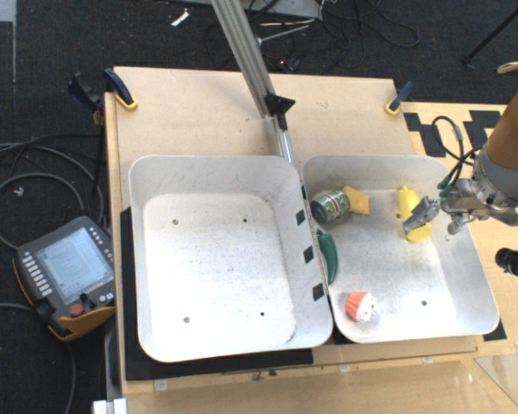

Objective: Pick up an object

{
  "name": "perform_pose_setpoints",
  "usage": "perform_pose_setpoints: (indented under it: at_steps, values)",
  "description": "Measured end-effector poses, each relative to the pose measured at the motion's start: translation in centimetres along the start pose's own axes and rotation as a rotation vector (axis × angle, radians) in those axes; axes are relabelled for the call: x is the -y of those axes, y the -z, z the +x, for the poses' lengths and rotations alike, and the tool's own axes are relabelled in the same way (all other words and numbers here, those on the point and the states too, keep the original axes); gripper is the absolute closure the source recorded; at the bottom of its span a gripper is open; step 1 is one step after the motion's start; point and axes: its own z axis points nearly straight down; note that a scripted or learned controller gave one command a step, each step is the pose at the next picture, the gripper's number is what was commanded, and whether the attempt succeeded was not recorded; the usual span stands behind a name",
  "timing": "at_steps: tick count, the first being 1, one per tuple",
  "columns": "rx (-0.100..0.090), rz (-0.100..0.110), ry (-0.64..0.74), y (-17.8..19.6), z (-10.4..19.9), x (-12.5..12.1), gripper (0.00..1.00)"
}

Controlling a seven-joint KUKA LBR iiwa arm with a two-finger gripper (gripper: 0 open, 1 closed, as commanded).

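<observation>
My gripper (438, 216) hangs over the right side of the right bin (466, 304), and its fingers stand spread apart, open. The left finger (420, 213) overlaps a yellow object (407, 202) that lies in the bin, and nothing shows between the two fingers. Further left lie a green can (331, 205) on its side and a small yellow block (358, 200) touching it. A green curved object (328, 255) rests against the bin's left wall. An orange and white object (360, 306) lies near the front.
The left bin (155, 179) sits beside the right one, their rims meeting in the middle. A slanted metal pole (246, 50) reaches down to the bins' shared back corner. A teach pendant (65, 274) lies on the floor at left.
</observation>
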Motion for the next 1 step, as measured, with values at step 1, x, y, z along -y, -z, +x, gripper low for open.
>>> perform_pose_setpoints:
  at_steps: [1]
  values:
    - [0.0, 0.0, -0.001, -4.33, 0.11, 0.16, 0.0]
